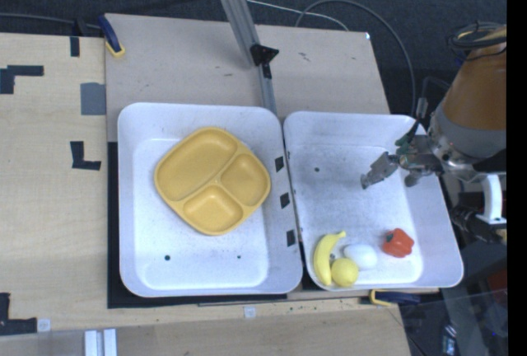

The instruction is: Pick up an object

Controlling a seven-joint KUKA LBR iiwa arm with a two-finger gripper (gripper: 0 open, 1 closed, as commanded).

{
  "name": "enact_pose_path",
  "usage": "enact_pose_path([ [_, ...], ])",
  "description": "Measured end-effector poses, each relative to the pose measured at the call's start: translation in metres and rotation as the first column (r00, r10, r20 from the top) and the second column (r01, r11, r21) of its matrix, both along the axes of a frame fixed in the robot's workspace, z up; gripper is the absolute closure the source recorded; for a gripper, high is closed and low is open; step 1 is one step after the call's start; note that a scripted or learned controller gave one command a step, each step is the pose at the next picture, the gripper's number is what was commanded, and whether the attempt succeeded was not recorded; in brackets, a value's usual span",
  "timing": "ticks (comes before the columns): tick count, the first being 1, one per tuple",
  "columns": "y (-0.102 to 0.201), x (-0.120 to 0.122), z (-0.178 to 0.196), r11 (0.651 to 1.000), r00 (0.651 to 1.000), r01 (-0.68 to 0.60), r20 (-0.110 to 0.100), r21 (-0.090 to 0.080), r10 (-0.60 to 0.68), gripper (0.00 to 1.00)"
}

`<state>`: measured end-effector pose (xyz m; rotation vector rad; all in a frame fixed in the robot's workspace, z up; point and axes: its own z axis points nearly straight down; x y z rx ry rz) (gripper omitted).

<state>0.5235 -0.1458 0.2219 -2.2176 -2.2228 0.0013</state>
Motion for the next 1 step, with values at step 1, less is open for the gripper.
enact_pose_path([
  [1, -0.0002, 0.0000, 0.0001, 1.000, 1.000, 0.000, 0.000, 0.000, 0.000, 0.00],
])
